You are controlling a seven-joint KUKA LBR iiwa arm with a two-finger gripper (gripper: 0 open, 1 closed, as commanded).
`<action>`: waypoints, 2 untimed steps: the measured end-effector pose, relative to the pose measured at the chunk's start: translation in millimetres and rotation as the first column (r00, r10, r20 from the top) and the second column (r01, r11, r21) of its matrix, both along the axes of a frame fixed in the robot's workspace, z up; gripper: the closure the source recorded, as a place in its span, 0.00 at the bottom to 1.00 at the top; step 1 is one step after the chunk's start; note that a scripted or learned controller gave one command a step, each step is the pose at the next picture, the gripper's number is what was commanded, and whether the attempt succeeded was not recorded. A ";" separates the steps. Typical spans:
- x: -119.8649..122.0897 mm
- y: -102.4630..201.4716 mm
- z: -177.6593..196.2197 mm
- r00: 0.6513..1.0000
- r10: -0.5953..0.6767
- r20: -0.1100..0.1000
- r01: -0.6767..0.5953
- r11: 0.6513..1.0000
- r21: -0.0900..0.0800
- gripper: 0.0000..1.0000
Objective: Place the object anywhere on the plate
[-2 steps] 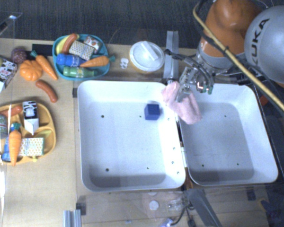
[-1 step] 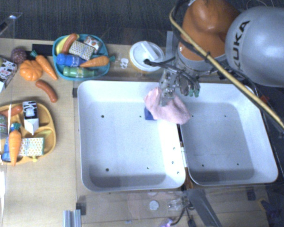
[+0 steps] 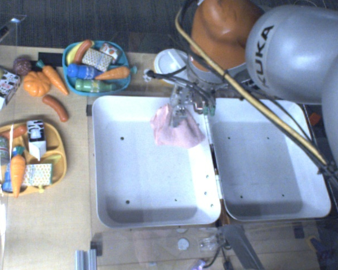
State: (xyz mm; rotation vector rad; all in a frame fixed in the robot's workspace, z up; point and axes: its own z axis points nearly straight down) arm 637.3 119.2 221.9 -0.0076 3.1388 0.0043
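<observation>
Pink cloth (image 3: 177, 130) hangs pinched between the fingers of my end effector (image 3: 180, 112), draped over the upper right part of the left bin (image 3: 129, 207). I see the right bin (image 3: 270, 201) just beside it on the table (image 3: 45, 224).

One fixed camera looks down at a slant on the table (image 3: 73, 207) and both bins (image 3: 146, 173), with the arm (image 3: 293, 49) close beneath it.

Two white bins, left bin (image 3: 152, 207) and right bin (image 3: 270, 201), are carried side by side on wooden bench (image 3: 73, 229). Blue bowl (image 3: 96, 86), yellow tray (image 3: 56, 151), loose toy food (image 3: 45, 83) are set at left.
</observation>
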 end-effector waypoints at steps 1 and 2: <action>-20.2 47.0 0.1 1.000 0.001 -0.001 -0.001 1.000 0.000 1.00; -20.1 46.8 0.2 1.000 0.001 -0.001 -0.001 1.000 0.000 0.00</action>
